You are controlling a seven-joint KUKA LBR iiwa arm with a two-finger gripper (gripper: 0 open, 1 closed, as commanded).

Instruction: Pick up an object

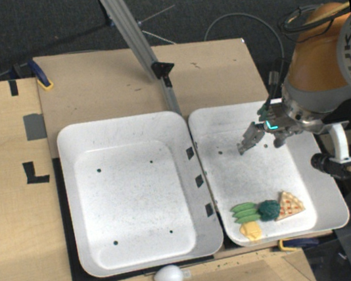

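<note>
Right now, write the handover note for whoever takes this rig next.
Gripper: over the upper part of the right bin, open, nothing between its fingers.
Objects: all clustered at the right bin's near edge, well away from the gripper: green pea pod toy, dark green piece, pizza slice toy, yellow piece.
A white egg-shaped object lies on the bench outside the left bin.
Done: no pick yet.
Left: move to the cluster, close on one object, lift.
</note>
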